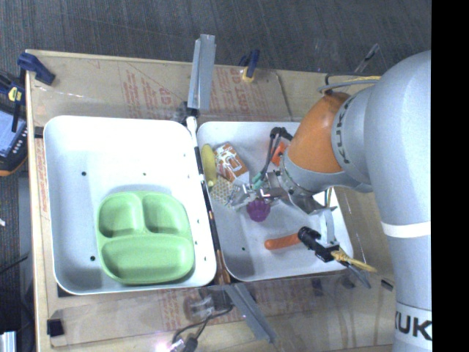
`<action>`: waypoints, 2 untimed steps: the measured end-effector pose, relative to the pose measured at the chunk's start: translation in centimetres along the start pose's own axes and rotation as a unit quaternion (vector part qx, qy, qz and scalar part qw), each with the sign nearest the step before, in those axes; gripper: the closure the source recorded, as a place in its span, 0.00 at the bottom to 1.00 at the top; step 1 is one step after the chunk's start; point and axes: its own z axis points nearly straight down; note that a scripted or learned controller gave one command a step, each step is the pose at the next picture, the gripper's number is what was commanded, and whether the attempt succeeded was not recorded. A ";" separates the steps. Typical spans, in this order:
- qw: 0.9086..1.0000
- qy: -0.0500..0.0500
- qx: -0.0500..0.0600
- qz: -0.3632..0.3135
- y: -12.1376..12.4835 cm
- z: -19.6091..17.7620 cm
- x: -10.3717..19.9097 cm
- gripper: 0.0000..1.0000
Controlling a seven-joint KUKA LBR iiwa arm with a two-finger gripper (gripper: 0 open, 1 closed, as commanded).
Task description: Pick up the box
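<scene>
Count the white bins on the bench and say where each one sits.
2. The left bin holds a green divided tray. The right bin holds the box and other small items, with the arm over it, possibly hiding more.

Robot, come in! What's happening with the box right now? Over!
Gripper down in right bin, beside the box. Box not seen between fingers. Purple thing and banana crowd close.
</scene>
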 end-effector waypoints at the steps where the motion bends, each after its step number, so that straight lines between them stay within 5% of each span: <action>1: 0.997 0.001 0.000 -0.079 5.8 0.1 -2.6 0.00; 2: 0.991 0.002 0.004 -0.134 1.3 0.5 -1.2 0.00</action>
